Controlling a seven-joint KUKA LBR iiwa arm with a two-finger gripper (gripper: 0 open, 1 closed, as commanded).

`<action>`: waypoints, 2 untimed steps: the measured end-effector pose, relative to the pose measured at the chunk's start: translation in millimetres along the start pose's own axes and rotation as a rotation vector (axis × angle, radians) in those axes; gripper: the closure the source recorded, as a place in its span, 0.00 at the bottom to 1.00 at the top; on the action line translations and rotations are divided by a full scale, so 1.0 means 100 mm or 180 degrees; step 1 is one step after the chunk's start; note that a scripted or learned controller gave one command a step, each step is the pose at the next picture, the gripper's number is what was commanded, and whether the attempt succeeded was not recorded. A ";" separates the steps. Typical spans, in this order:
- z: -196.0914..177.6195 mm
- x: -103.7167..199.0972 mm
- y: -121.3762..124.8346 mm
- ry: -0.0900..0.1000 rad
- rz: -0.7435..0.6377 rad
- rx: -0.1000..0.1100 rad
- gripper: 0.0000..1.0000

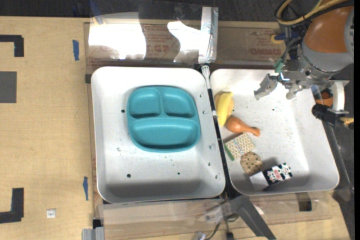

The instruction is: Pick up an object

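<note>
Camera view: gripper (277, 87) sat above the upper-right part of the right bin (315, 137), fingers spread apart with nothing between them. One fingertip (260, 92) pointed toward the bin's middle, the other sat closer to the arm. Grey wrist and orange band were directly behind the gripper, up and to the right, with yellow and black cables looped above it.

All loose objects lay left of and below the gripper, clustered along the right bin's left side:
- yellow banana (224, 106), nearest the divider, left of the gripper and slightly lower, well apart from the fingers.
- orange squash-shaped toy (242, 127), just below the banana, touching or nearly touching it; can't tell which.
- patterned green-edged card (239, 146), further down, just beside the squash toy.
- brown speckled cookie-like piece (251, 162), touching the card's lower edge.
- small black-and-white box (278, 173), lowest of the lot, near the bin's front wall, almost straight below the gripper.

Nothing was in contact with the gripper; bare bin floor under it.

Left bin (107, 137), far left of the gripper, held a teal divided plate (163, 118) with three compartments, sitting flat near the bin's centre. A clear plastic sheet (152, 36) stood behind the left bin, reflecting glare.
</note>
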State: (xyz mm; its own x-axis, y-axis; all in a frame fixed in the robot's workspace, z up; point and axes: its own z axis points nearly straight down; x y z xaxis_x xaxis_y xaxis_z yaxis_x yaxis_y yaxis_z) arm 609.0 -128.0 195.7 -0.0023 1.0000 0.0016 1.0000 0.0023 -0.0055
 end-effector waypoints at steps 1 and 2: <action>0.99 0.22 -0.71 -0.0004 0.0328 -0.0012 0.00; 1.09 0.32 -0.34 -0.0012 0.0154 -0.0033 0.00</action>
State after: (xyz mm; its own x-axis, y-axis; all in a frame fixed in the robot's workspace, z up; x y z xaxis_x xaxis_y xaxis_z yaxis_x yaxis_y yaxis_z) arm 573.9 -96.4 86.8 0.0462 0.9989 -0.0021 0.9989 -0.0462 0.0050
